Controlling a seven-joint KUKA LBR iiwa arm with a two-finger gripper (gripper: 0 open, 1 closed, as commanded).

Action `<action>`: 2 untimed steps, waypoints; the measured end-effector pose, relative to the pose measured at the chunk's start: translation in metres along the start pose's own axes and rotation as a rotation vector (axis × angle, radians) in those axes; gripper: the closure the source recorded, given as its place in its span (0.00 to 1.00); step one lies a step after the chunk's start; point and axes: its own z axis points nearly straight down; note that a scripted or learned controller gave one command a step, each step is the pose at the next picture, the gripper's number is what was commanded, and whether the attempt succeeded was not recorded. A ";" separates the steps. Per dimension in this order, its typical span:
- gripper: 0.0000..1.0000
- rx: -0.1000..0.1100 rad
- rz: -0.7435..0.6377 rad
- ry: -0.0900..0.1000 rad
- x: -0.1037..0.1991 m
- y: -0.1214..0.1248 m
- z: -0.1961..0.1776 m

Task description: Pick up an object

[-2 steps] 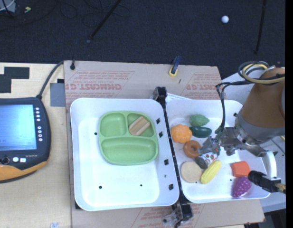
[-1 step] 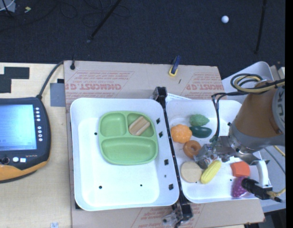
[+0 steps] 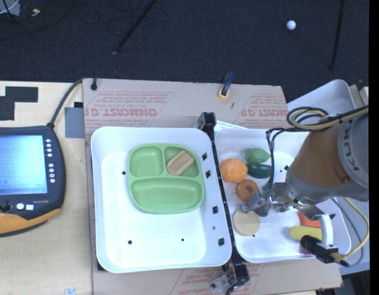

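Observation:
My gripper (image 3: 258, 204) reaches in from the right, low in the right bin (image 3: 263, 251). Its fingertips sit between a brown donut-shaped piece (image 3: 245, 190) and a pale round disc (image 3: 246, 224). An orange (image 3: 233, 169) lies just behind the brown piece, and a green leafy vegetable (image 3: 257, 161) lies farther back. A yellow piece (image 3: 301, 232) and a red-orange piece (image 3: 309, 219) rest beside the arm near the bin's front right. Nothing shows clearly between the fingers.
The left bin (image 3: 112, 226) holds a green divided plate (image 3: 165, 179) with a tan wooden block (image 3: 180, 162) in its upper right compartment. A teach pendant (image 3: 23, 171) lies on the bench at far left. Cables loop above the arm at right.

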 end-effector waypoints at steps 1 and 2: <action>1.00 0.009 0.009 0.007 0.000 -0.002 -0.010; 1.00 0.014 0.000 0.006 0.008 0.003 -0.068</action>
